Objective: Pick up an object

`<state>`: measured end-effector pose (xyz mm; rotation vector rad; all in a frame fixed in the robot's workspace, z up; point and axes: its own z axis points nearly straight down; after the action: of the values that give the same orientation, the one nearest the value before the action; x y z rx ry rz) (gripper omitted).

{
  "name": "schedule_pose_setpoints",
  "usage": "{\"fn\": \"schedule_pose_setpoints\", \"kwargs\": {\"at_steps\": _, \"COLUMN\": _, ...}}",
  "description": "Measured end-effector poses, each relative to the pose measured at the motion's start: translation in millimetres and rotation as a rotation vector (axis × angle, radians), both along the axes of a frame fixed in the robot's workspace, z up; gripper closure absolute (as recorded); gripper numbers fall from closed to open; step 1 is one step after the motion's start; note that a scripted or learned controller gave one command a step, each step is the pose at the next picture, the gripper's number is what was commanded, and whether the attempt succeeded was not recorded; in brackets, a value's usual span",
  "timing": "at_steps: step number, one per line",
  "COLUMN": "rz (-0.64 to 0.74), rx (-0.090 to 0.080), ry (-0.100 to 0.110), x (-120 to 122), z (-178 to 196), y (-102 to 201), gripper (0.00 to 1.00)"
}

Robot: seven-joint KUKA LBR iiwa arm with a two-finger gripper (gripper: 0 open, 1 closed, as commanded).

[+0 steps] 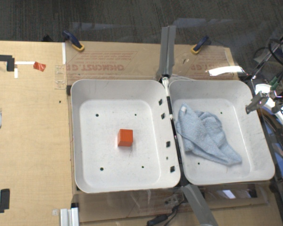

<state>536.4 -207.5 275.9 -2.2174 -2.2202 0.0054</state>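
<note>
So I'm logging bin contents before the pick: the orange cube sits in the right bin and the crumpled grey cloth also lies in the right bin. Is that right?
Not quite. The camera view shows the orange cube in the left bin, near the middle of its floor, not the right one. The rest stands: the crumpled grey cloth lies in the right bin.

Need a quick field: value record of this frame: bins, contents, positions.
left bin: holds one orange block, near the middle of the floor, resting flat, apart from all walls
right bin: holds one grey cloth, crumpled, spread from the left wall toward the lower right
bin layout: side by side, joined by a central divider
clamps: two, at the cardboard's back edge
block vs cloth: in separate bins, not touching
</note>
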Motion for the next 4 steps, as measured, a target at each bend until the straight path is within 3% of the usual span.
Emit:
{"fn": "schedule_pose_setpoints", "kwargs": {"at_steps": 1, "rz": 0.002, "rx": 0.0, "ry": 0.003, "x": 1.0, "z": 6.8, "y": -0.5, "gripper": 1.0}}
{"fn": "schedule_pose_setpoints", "kwargs": {"at_steps": 2, "rz": -0.019, "rx": 0.001, "ry": -0.004, "x": -31.2, "z": -185.5, "y": 27.5, "gripper": 1.0}}
{"fn": "schedule_pose_setpoints", "kwargs": {"at_steps": 3, "rz": -0.225, "rx": -0.002, "ry": -0.001, "x": -14.4, "z": -73.9, "y": 88.2, "gripper": 1.0}}
{"fn": "schedule_pose_setpoints", "kwargs": {"at_steps": 4, "rz": -0.133, "rx": 0.0, "ry": -0.005, "x": -58.0, "z": -184.7, "y": 91.6, "gripper": 1.0}}
